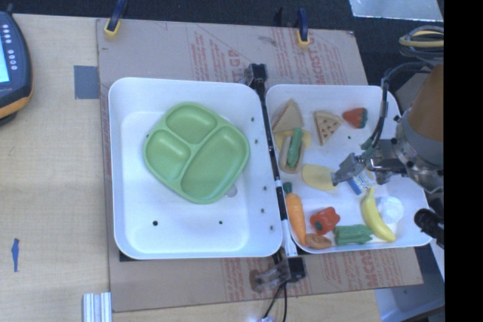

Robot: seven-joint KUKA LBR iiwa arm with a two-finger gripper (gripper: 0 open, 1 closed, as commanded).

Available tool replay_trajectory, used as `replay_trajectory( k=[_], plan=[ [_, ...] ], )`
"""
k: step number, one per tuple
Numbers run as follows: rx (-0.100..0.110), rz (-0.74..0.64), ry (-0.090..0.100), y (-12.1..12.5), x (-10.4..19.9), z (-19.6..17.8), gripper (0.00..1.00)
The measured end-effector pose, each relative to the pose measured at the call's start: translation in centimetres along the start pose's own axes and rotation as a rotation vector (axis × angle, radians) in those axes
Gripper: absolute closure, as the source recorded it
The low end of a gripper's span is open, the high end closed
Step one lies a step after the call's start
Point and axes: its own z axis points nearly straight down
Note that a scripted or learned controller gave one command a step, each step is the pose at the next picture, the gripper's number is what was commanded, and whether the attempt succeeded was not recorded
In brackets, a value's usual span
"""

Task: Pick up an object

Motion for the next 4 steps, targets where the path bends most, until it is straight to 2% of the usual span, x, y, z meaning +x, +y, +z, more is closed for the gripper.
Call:
replay_trajectory(
  k=[1, 2, 3, 4],
  plan=[
    [0.006, -0.001, 0.002, -0.1, 2.2, 6.9, 0.00],
    [0.000, 0.000, -0.001, 3.7, 0.5, 13.4, 0.00],
    [0.001, 0.000, -0.001, 3.6, 0.5, 12.1, 1.00],
    [-0.010, 0.006, -0.002, 0.0, -0.5, 1.1, 1.00]
  ],
)
